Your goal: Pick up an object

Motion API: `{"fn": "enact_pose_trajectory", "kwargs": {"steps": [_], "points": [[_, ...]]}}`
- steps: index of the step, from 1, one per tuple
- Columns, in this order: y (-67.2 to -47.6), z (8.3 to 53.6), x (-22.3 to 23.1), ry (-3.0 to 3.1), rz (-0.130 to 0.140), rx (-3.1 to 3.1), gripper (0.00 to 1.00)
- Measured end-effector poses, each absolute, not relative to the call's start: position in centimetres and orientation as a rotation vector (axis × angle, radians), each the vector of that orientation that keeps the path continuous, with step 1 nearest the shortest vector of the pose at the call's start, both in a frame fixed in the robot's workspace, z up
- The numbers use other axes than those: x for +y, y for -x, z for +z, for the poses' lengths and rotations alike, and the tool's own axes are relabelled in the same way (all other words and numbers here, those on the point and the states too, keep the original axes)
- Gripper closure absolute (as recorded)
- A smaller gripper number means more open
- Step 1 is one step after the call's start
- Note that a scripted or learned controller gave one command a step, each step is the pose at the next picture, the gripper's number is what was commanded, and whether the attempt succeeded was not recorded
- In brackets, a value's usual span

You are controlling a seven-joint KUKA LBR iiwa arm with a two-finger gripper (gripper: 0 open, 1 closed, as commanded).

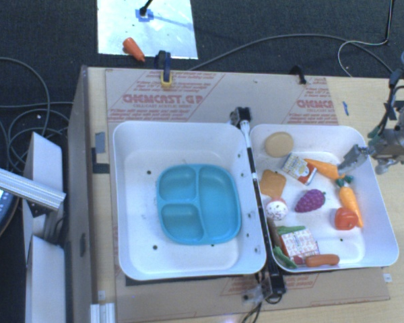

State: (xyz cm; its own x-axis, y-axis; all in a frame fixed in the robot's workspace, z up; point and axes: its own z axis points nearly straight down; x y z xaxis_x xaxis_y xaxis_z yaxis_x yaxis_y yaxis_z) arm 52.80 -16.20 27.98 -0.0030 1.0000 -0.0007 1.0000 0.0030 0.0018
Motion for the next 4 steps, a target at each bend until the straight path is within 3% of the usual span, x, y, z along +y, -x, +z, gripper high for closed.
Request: {"fn": "enact_pose_trajectory", "kwargs": {"steps": [1, 2, 3, 4], "points": [[-57.1, 15.7, -13.3, -2.219, -0.001, 2.227, 0.0], [-54.7, 8.4, -11.3, -2.22, 0.001, 2.222, 0.0], [-54.8, 9.5, -11.3, -2.218, 0.003, 2.221, 1.0], [-54.8, 9.5, -11.3, -2.218, 0.003, 2.222, 0.0]]}}
